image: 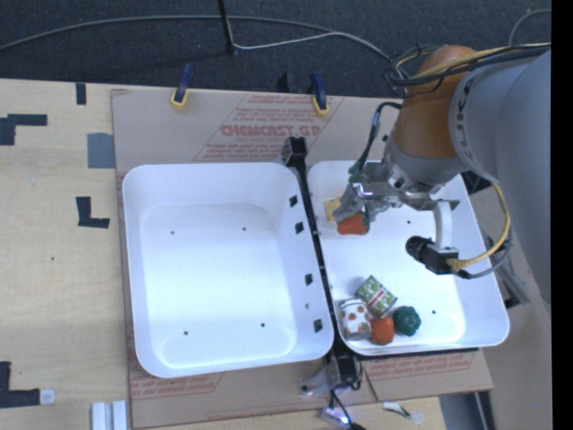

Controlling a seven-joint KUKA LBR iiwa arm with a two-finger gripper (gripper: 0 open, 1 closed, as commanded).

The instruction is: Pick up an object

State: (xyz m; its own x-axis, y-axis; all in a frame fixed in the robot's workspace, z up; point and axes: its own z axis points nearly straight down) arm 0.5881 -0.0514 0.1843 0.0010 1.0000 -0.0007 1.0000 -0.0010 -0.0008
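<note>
My gripper hangs over the back left part of the right bin. Directly at its tip is a small orange-red object, touching or nearly touching it. A small yellow object lies just to the left, near the wall between the bins. The grey arm with its orange band covers the bin's back right part.
In the right bin's front left corner are a green and white can, a white and red cup, an orange-red ball and a dark green object. The left bin is alongside. A black cable end hangs by the arm.
</note>
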